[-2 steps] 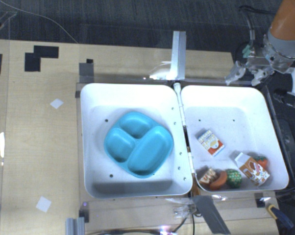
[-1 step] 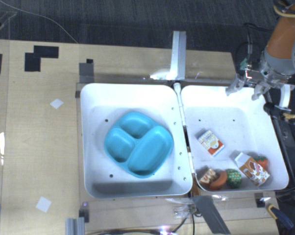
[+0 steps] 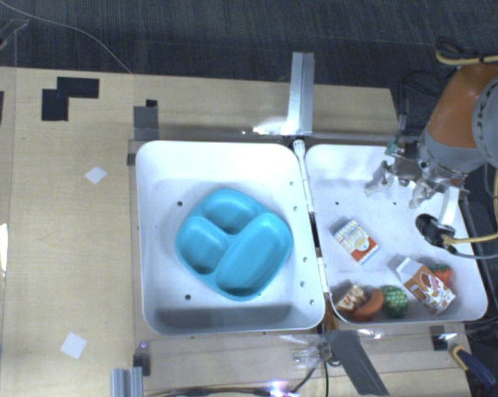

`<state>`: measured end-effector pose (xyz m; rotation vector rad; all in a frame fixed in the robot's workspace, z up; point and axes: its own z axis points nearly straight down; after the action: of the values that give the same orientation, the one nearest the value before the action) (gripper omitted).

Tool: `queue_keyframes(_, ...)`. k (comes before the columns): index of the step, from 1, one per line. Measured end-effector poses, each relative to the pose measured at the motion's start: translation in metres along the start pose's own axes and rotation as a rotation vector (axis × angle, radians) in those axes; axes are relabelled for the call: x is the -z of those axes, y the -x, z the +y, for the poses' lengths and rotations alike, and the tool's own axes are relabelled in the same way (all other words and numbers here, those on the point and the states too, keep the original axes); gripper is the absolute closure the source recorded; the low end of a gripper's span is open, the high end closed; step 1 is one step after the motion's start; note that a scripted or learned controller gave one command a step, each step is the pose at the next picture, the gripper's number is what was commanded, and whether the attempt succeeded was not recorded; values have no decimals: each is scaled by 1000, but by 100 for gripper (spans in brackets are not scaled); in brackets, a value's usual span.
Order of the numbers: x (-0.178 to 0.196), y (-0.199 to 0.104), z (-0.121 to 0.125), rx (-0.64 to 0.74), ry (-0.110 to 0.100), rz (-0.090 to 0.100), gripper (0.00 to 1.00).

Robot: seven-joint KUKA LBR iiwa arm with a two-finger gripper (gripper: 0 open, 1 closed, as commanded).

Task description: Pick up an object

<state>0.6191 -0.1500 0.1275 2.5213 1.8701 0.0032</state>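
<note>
My gripper [image 3: 400, 185] hangs over the far right part of the right bin [image 3: 340, 168], its fingers open and nothing between them. Below it and to the left, a small white and orange carton [image 3: 355, 241] lies on the bin floor, apart from the gripper. Along the bin's near edge sit an orange and white box [image 3: 428, 287], a green lumpy toy [image 3: 395, 301] and a brown and orange toy [image 3: 359, 300].
The left bin [image 3: 154, 222] holds a blue divided plate [image 3: 234, 242]. A metal post [image 3: 302, 93] rises at the far end of the wall between the two bins. The bench [image 3: 59, 222] stretches out to the left.
</note>
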Motion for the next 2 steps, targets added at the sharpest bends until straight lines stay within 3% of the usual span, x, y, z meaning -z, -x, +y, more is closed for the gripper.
queue_keyframes(1, 5, -33, -34, -9, 0, 1, 0)
queue_keyframes(2, 12, -26, -111, -120, -2, 1, 0)
